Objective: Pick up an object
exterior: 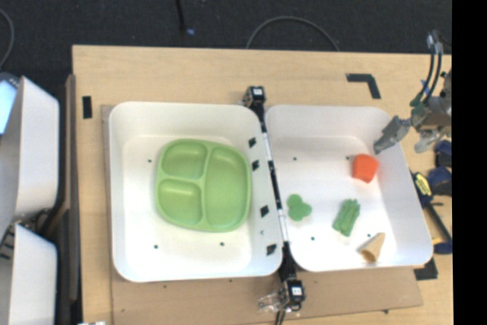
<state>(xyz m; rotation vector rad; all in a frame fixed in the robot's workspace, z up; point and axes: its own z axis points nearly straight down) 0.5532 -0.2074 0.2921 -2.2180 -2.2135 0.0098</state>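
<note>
— Where are the toys?
— 4 sit in the right bin [396, 240]: an orange block [364, 167], green clover [298, 208], green brick [346, 217], tan cone [373, 246].
— And the fingers [389, 135]?
— By the block. Can't tell.

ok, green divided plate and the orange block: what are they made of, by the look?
Green divided plate: likely moulded plastic, matte with a soft sheen, one even colour with rounded compartment ridges. Orange block: plastic or foam, matte, uniformly coloured; too small to tell which.
</note>
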